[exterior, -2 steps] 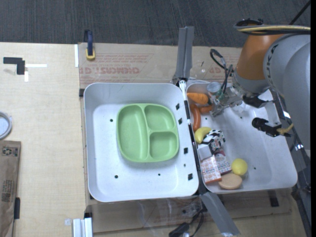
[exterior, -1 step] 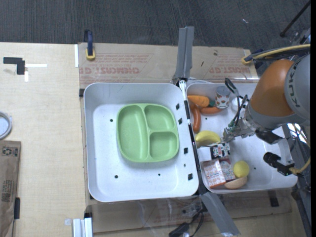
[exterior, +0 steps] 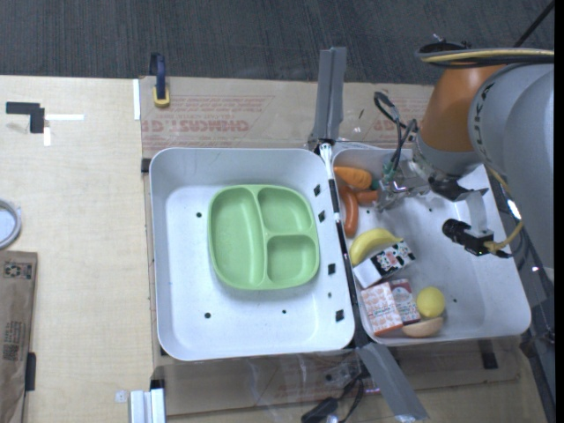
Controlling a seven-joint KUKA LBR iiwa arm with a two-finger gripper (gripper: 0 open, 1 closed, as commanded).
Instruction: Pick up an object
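The right bin (exterior: 476,280) holds several toy foods. An orange carrot (exterior: 352,176) and a red-orange sausage (exterior: 351,213) lie by its left wall. Below them are a yellow banana (exterior: 372,243), a black-and-white carton (exterior: 393,258), a red box (exterior: 386,307), a lemon (exterior: 430,301) and a tan piece (exterior: 423,328). My gripper (exterior: 390,190) is low in the bin's far left corner, just right of the carrot and the sausage's upper end. The wrist and cables hide its tips.
The left bin (exterior: 176,280) holds a green divided plate (exterior: 264,236). A metal divider post (exterior: 330,95) stands between the bins at the back. The grey arm (exterior: 511,122) with its orange band covers the right bin's far right corner. A tape roll (exterior: 5,224) lies on the bench at far left.
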